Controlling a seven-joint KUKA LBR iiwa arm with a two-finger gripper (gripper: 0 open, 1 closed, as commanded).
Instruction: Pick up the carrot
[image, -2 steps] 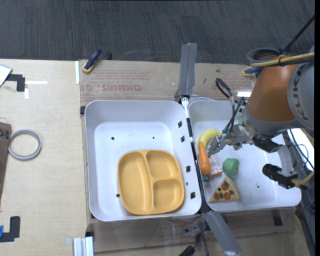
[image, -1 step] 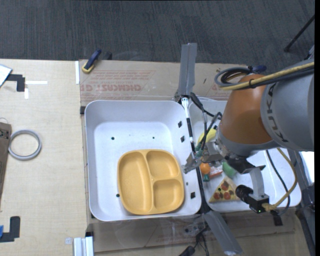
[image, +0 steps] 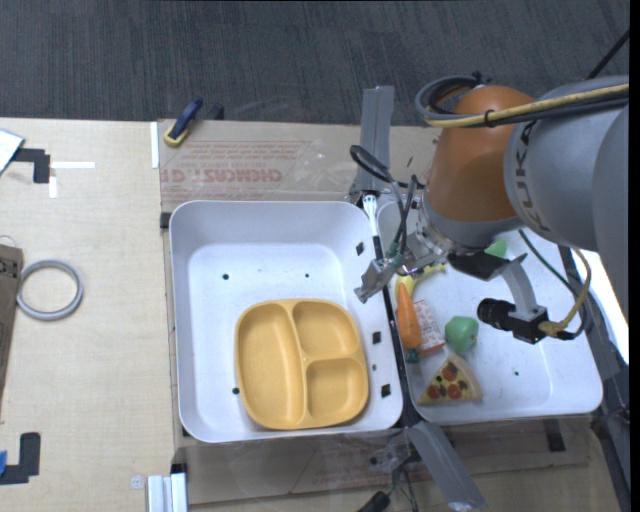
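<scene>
The carrot is a short orange piece lying lengthwise along the left wall of the right bin, pointing toward the front. My gripper hangs directly above the carrot's far end, over the divide between the two bins. The arm's orange band and grey wrist cover the back of the right bin. I see nothing lifted off the bin floor.
Beside the carrot lie a red-and-white packet, a green round toy and a pizza slice. A yellow divided plate sits in the left bin. A tape roll lies on the bench at left.
</scene>
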